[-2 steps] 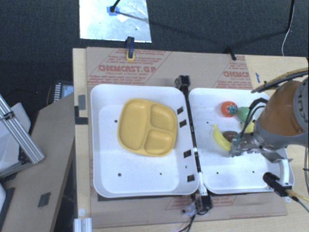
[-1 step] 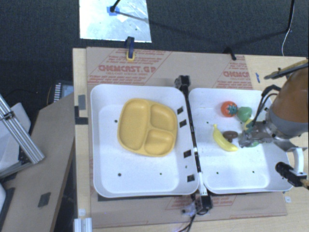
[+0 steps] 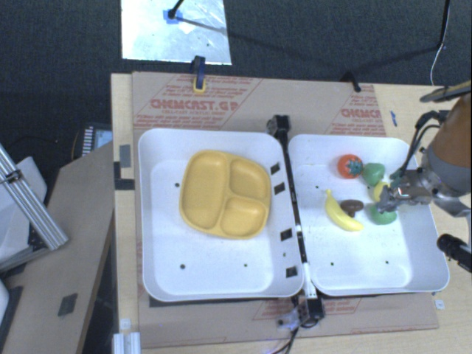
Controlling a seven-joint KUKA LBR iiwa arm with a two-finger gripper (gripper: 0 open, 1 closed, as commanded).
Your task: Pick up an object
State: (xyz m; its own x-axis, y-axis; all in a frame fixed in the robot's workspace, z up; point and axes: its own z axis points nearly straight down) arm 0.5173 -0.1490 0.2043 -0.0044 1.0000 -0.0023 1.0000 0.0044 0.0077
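You have two white bins side by side on the bench: the left bin (image 3: 158, 271) sits well off to the left of the jaws, and the right bin (image 3: 369, 271) is the one the arm (image 3: 450, 153) has reached into from the right. In the left bin lies a yellow divided plate (image 3: 223, 194), far from the jaws. The gripper (image 3: 394, 194) sits low over the right bin's right half, in the middle of a small cluster of toy food. You cannot tell whether the jaws are spread or pressed together; they are too small and blurred.

The banana (image 3: 343, 214) lies to the left of the jaws, well within the bin. The tomato (image 3: 349, 166) sits up and to the left of them. A green piece (image 3: 373, 173) lies just above-left, touching the tomato's side. Another green piece (image 3: 383, 214) lies just below the jaws. A small brown piece (image 3: 352, 206) rests against the banana, left of the jaws.
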